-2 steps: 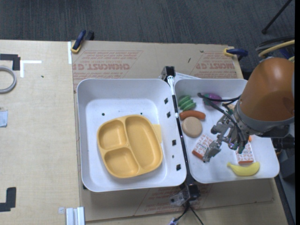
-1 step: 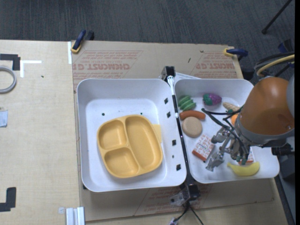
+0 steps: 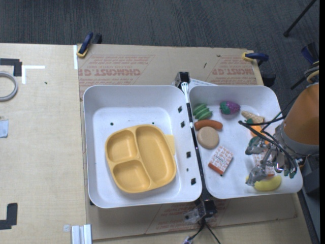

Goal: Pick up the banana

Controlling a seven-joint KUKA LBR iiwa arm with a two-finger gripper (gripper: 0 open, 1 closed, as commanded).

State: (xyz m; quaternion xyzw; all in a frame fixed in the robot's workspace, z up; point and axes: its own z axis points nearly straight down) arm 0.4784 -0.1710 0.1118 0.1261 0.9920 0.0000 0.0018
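Banana (image 3: 267, 185) | right bin's (image 3: 231, 187) near corner | just under pincer (image 3: 260, 173) | grip seemingly unclear

Two white bins on a bench, arm reaching in from the right.

Left bin (image 3: 96, 151) held a yellow divided plate (image 3: 140, 158). Right bin (image 3: 233, 189) held a green vegetable (image 3: 200, 111), a purple item (image 3: 229, 107), an orange sausage-shaped piece (image 3: 208, 125), a round tan disc (image 3: 207, 137), a small red-and-white box (image 3: 221, 160) and a pale piece (image 3: 252, 117) near the far wall. Banana (image 3: 267, 185) lay at the near right corner; the gripper (image 3: 262, 161) hung directly above it, cables trailing.
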